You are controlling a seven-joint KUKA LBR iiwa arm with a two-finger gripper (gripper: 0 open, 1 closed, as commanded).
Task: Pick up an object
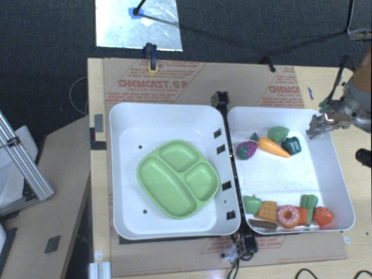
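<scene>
You've got the grey arm's two-finger gripper (317, 127) sitting at the right edge of the shot, just over the upper right rim of the right shallow white bin (334, 173). I honestly cannot tell how it's set, it's too small and blurry there. Nothing shows in its grip.

All your pickable stuff is in that right bin. Near the top you've got a cluster: a purple plastic eggplant-looking toy (247, 150) on the left, an orange plastic carrot (273, 147) lying at a slant beside it, a green leafy plastic veggie (278, 133) just behind the carrot, and a dark green plastic pepper-ish piece (292, 146) touching the carrot's right end. The gripper is near this cluster but apart from it, off to its right.

Along the bin's near edge there's a second row: a green plastic apple-like piece (252, 204), a tan waffle-looking square (267, 210), a pink-frosted toy donut (288, 215), a pair of green plastic sticks (308, 201) and a red-orange plastic tomato-like toy (323, 216), all packed close together.

The left shallow white bin (125, 156) holds a light green three-compartment plastic plate (177, 179), lying flat around the middle.
</scene>
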